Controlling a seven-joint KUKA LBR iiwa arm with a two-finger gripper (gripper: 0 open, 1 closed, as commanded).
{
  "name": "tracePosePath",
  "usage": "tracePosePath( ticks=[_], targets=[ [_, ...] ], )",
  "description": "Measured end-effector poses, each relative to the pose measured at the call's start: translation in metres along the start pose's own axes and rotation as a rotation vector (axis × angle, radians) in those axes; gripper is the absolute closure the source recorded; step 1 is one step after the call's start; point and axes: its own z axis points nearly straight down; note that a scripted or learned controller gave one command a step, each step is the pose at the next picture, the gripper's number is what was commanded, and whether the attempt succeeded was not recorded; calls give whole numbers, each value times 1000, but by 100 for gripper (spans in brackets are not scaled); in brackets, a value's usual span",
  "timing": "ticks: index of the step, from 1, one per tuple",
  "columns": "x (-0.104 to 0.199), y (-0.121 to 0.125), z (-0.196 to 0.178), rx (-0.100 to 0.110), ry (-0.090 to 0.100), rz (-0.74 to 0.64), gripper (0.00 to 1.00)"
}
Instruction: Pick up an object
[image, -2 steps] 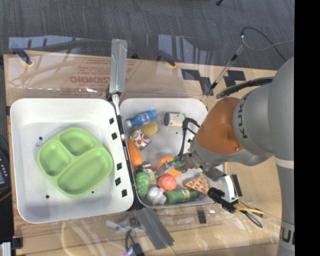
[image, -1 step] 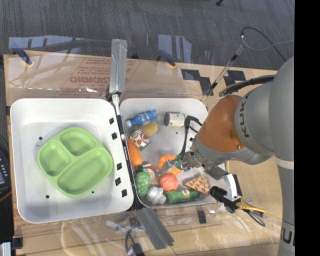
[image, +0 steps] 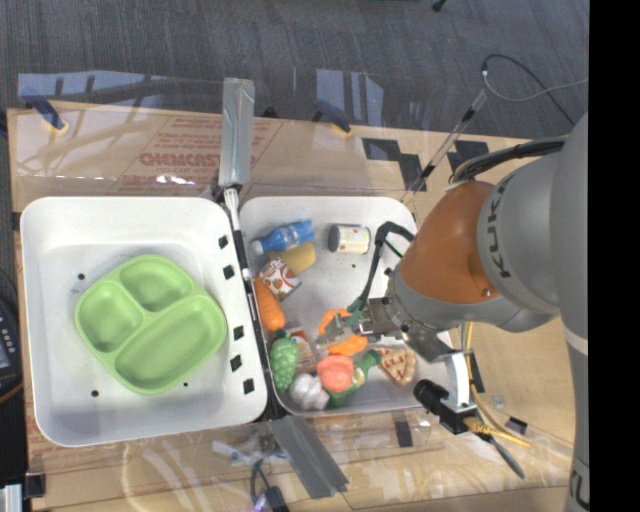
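- Your gripper (image: 362, 322) is low in the right bin (image: 390, 212), right over the toy food pile (image: 335, 362).
- You cannot tell from here if it has grabbed anything.
- Nothing looks lifted yet, so the pick is not done.
- The left bin (image: 50, 300) has a green plate (image: 150, 322).

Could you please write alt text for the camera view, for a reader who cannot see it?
A grey and orange robot arm reaches from the right into the right bin, its gripper low among toy foods. The left bin holds a green divided plate.
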Motion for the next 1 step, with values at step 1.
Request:
tracePosePath(
  ticks=[1],
  targets=[
    [19, 41, -53, 1, 1, 14, 100]
  ],
)
